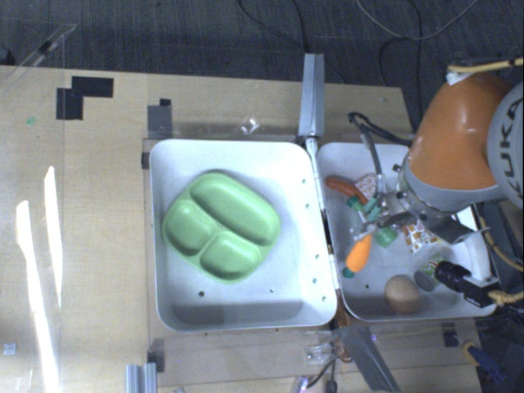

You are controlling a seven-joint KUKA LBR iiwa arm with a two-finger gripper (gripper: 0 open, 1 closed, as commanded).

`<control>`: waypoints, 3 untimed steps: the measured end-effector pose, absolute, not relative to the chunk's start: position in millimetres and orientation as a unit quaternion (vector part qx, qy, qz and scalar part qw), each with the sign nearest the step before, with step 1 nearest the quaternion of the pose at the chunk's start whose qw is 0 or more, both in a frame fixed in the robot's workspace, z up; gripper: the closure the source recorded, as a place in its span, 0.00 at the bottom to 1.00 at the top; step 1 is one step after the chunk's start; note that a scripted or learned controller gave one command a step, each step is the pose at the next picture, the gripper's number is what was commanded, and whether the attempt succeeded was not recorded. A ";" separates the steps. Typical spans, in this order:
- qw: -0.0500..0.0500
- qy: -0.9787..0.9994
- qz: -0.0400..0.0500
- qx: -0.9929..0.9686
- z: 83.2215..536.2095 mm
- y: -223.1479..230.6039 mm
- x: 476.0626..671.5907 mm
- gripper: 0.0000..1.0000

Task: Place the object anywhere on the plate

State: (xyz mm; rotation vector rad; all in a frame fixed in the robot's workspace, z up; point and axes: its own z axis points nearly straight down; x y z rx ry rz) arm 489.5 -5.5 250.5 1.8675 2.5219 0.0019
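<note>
Nothing rests on the green plate (pixel 223 226) yet; the hand (pixel 385 211), grip unreadable, hovers over the toy carrot (pixel 359 254).

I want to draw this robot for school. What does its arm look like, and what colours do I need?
The arm is fat and rounded: a big shiny orange band, grey below it, and dark letters on the grey at the side. Thin black cables loop near it. Its gripper is small, dark metal.

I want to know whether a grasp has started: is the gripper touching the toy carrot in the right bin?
Cannot tell. In the camera view the gripper hangs just over the carrot's green top, and from this slanted angle contact and a small gap look alike.
</note>
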 end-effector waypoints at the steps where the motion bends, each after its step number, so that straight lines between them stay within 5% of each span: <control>1: 0.000 0.840 0.000 0.542 195.0 99.6 487.8 1.00; 2: 0.000 0.881 0.000 0.473 180.4 172.1 487.4 1.00; 3: 0.000 0.881 0.000 0.473 180.5 171.8 487.5 0.00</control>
